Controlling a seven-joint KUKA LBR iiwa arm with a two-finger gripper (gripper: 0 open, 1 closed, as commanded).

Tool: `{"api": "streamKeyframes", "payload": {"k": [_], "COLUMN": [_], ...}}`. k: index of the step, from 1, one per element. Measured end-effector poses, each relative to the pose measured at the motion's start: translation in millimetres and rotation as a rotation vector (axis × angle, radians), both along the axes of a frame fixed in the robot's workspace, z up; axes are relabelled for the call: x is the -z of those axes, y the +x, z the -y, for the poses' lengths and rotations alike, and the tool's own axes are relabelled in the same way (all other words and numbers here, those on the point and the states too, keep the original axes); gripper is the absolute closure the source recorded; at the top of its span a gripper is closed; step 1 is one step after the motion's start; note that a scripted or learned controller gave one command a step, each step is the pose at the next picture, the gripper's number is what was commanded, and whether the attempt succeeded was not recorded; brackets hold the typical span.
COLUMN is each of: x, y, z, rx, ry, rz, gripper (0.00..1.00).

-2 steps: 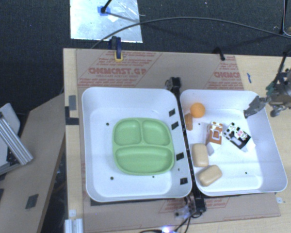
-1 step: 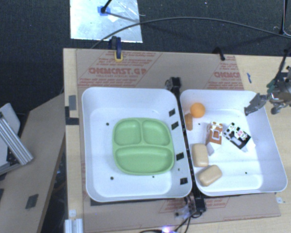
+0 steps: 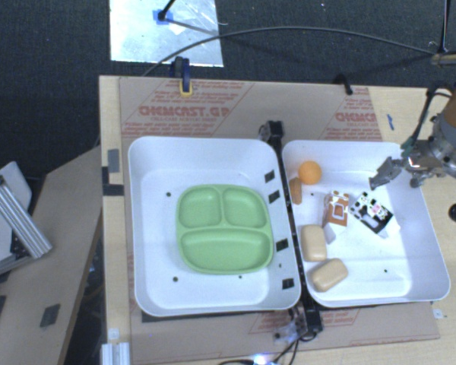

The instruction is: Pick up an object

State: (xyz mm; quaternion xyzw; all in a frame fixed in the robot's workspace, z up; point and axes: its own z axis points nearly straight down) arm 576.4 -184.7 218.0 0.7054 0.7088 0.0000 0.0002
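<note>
The right bin [image 3: 418, 272] holds several small objects. An orange ball [image 3: 310, 172] lies near its back left, with a small orange piece [image 3: 296, 190] beside it by the left wall. A brown and white box [image 3: 337, 208] and a black and white patterned object [image 3: 371, 213] lie in the middle. Two tan blocks [image 3: 314, 242] [image 3: 328, 274] lie toward the front left. My gripper [image 3: 399, 173] hangs over the bin's back right, just above and right of the patterned object, with nothing seen in it.
The left bin [image 3: 148, 204] holds a green divided plate [image 3: 225, 228]. Black clips sit along the wall shared by the two bins. A shiny sheet [image 3: 163, 21] lies beyond the bench at the back left.
</note>
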Motion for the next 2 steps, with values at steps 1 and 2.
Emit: {"api": "streamKeyframes", "payload": {"k": [1,2], "x": [46.3,90.2], "y": [-8.5,-15.0], "z": [0.8,1.0], "rx": [0.004,0.004], "ry": [0.001,0.001], "rz": [-0.002,-0.002], "gripper": [0.00,0.00]}}
